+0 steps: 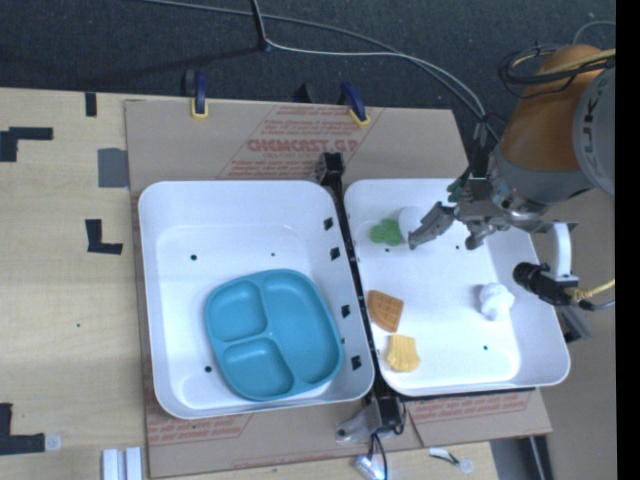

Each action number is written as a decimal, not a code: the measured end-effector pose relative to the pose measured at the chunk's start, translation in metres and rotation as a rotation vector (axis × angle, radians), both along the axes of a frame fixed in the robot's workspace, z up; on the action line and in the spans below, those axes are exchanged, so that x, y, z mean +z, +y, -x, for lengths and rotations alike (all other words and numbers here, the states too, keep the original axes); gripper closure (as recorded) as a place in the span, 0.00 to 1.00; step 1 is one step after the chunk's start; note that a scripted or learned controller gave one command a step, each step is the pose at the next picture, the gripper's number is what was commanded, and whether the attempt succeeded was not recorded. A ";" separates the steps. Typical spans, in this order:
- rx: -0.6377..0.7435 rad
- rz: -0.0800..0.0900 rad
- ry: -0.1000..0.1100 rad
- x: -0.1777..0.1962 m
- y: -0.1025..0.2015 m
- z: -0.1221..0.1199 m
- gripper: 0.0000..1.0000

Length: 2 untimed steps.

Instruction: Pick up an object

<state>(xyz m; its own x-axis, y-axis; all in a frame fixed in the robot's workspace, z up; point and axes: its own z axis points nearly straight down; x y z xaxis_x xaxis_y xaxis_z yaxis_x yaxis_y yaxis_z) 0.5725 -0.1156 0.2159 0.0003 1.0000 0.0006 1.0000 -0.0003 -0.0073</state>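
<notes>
Wooden bench (60, 298) with a cardboard sheet under two white bins. Landmark: the black divider (345, 258) where the bins meet.

Left of the divider: left bin (160, 208) holds a blue sectioned plate (272, 334), lying flat toward the near side.

Right of the divider: right bin (540, 363) holds the candidates. Green piece (387, 233) sits just right of the divider at the far end, with a small white item (408, 216) touching or nearly touching it on its far-right side. Orange waffle-like piece (385, 309) is just right of the divider, mid-way; yellow piece (402, 353) just nearer than it, close but apart. White lump (493, 300) is well right of the divider.

Gripper (452, 230) hangs over the far part of the right bin, fingers spread, nothing between them. Left finger tip is near the green piece.

Likely step: approach, nothing grasped yet. Green piece is the closest target. To do it well: centre the fingers over the green piece alone, straddle it so the white neighbour stays outside the gap, descend straight, close only at floor level. Risk: clipping the white item or nudging green into the divider.
</notes>
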 end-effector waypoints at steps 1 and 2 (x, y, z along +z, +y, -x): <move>0.001 0.001 -0.007 0.003 0.000 -0.001 0.00; 0.001 0.000 -0.001 -0.060 0.000 0.002 0.00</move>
<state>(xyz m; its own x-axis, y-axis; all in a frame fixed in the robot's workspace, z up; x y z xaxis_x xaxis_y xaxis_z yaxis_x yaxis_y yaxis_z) 0.5701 -0.1157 0.1562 -0.0004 1.0000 0.0006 1.0000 0.0004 -0.0061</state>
